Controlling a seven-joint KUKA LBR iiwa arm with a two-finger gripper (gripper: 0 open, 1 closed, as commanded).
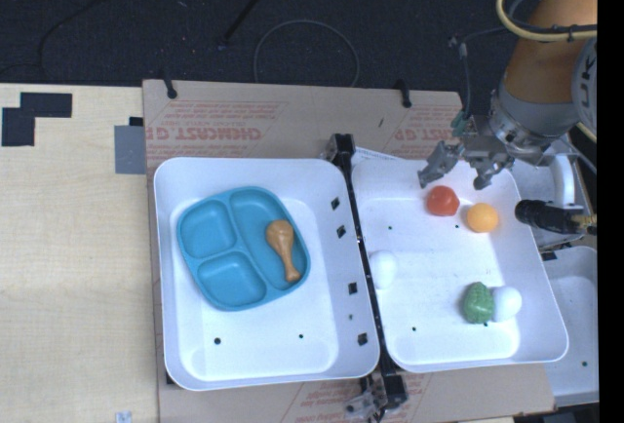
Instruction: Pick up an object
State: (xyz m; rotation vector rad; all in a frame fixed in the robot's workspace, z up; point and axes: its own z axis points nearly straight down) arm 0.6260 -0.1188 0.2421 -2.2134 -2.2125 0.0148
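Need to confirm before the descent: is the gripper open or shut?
Open. The gripper has its two fingers spread apart with nothing between them, above the red ball in the right bin.

gripper seen spread above red ball | orange ball beside | drumstick laid in blue tray

Black cables lie on dark carpet behind the bench.
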